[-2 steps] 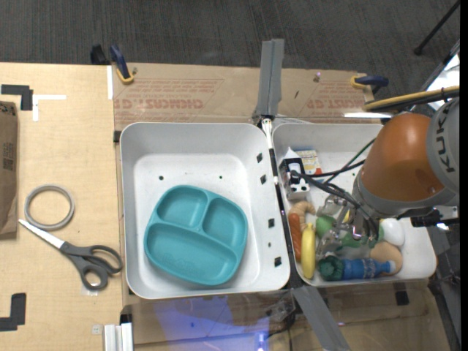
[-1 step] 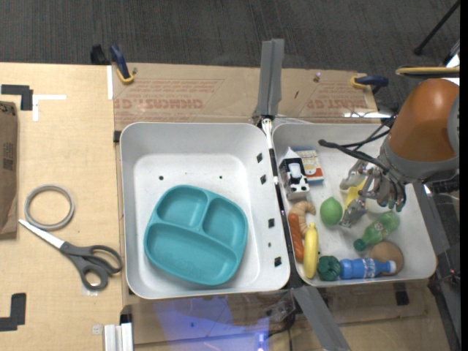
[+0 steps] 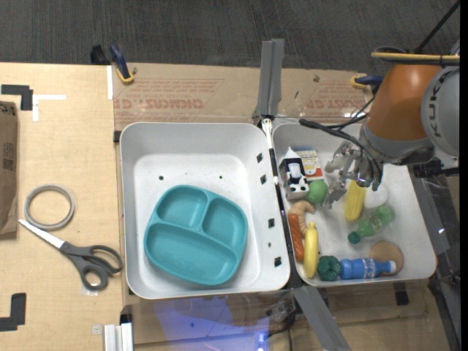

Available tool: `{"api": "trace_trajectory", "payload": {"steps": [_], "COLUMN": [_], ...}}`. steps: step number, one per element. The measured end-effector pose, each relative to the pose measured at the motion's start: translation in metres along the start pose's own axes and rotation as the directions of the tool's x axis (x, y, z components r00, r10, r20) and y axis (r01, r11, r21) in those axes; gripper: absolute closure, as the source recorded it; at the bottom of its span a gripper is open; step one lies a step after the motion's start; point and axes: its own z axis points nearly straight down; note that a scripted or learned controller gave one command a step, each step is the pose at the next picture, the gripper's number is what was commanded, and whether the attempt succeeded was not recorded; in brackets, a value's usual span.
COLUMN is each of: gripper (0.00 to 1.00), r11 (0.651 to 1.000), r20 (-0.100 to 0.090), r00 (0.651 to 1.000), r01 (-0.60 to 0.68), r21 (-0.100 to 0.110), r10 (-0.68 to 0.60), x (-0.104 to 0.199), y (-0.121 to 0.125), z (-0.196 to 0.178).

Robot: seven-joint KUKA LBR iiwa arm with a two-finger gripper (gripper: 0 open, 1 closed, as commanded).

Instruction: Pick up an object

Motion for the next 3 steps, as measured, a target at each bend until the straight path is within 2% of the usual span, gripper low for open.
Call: {"api": "trace_trajectory", "payload": {"steps": [1, 2, 3], "gripper": [0.0, 0.0, 1.0], "r11": [1.0, 0.997, 0.997], "r20": [-0.002, -0.003, 0.0], "r00": [1.0, 0.997, 0.997], "r01": [-0.029, -0.074, -0.072], "r21": [0.001, 0.002, 0.001], "r10": [0.029, 0.074, 0.072], "x": [0.024, 0.058, 0.056], "y": [-0.009, -0.049, -0.048], "z": [0.0, 0.0, -0.01]}}
